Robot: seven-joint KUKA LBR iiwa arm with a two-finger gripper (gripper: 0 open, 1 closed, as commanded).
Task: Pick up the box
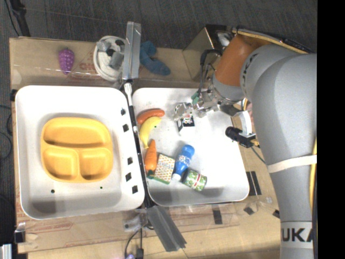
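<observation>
- 2 shallow white bins sit side by side on the counter [32, 55]: the left bin [27, 161] holds a yellow divided tray [77, 148], the right bin [232, 171] holds the clutter.
- 1 box [165, 168], patterned and tilted, lies near the right bin's front left, touching the carrot [151, 154] on its left and the blue bottle [184, 159] on its right.
- 1 green can [194, 180] lies just beside the bottle's base.
- 1 banana [146, 128] and a sausage [150, 114] lie toward the bin's back left.
- 1 pincer [186, 115] hangs over the bin's back, well apart from the box; whether it is clenched or released, I cannot tell.
- 1 purple grape bunch [66, 60] and a blue toy [152, 61] rest on the counter behind the bins.
</observation>
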